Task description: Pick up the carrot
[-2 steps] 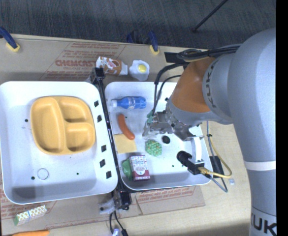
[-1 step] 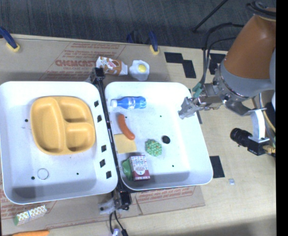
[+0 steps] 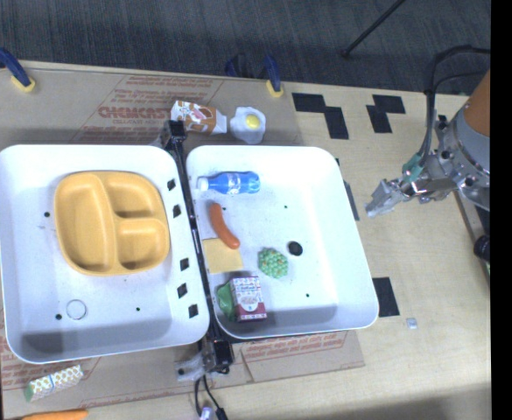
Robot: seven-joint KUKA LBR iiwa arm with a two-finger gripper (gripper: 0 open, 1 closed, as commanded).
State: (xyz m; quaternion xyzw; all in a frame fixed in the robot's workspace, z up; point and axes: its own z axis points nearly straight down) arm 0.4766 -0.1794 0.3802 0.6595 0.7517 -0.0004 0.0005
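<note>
- Carrot [image 3: 223,224]: a small orange piece lying in the right bin [image 3: 326,169], toward its left wall, tilted so that its upper end points to about 11 o'clock.
- Just above the carrot, at 12 o'clock from it, a blue bottle [image 3: 230,183] lies on its side with its white cap to the left.
- At the carrot's lower end a flat yellow slice [image 3: 220,255] touches it or lies just under it.
- At 4 o'clock from the carrot sits a green knobbly ball [image 3: 273,262]; a small dark disc [image 3: 294,249] is just beside that ball.
- At 6 o'clock, near the bin's front wall, a small carton with a red label [image 3: 248,298] lies against a green item [image 3: 225,299].
- The left bin [image 3: 19,261] holds a yellow divided tray [image 3: 111,220].
- Gripper [image 3: 387,197]: out over the bare bench at 3 o'clock from the carrot, well apart from it and outside the right bin; I cannot tell how wide its fingers stand, and nothing is seen between them.
</note>
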